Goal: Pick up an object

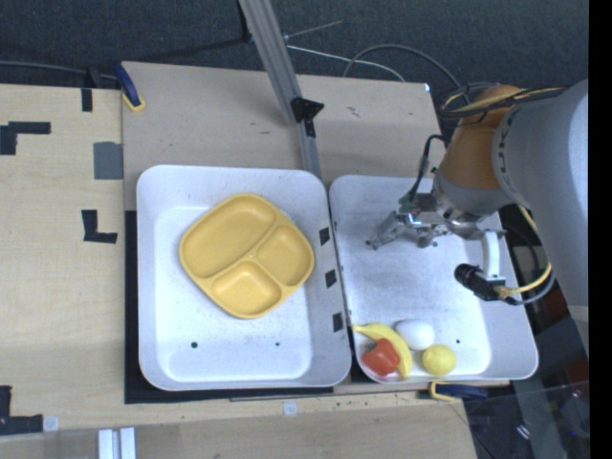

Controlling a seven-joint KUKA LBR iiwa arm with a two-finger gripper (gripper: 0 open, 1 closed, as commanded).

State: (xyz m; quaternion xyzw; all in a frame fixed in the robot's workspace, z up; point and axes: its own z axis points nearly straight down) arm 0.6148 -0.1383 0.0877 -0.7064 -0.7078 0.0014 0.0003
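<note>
Gripper (402, 232) spread apart, holding nothing; banana (394, 342) (curved) long axis left-right

You'll find the arm (535, 151) cut off by the right edge, and the red item (382, 356) perhaps partly covers the banana (395, 340).

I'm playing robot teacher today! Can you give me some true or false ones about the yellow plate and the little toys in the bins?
1. The yellow plate lies in the left bin. True.
2. The yellow plate has three sections. True.
3. The small toys sit at the far end of the right bin. False: the white egg, yellow ball, banana and red piece cluster in its near corner.
4. The gripper is over the left bin. False: it is over the right bin's far half.
5. The banana touches the red piece. True.
</note>
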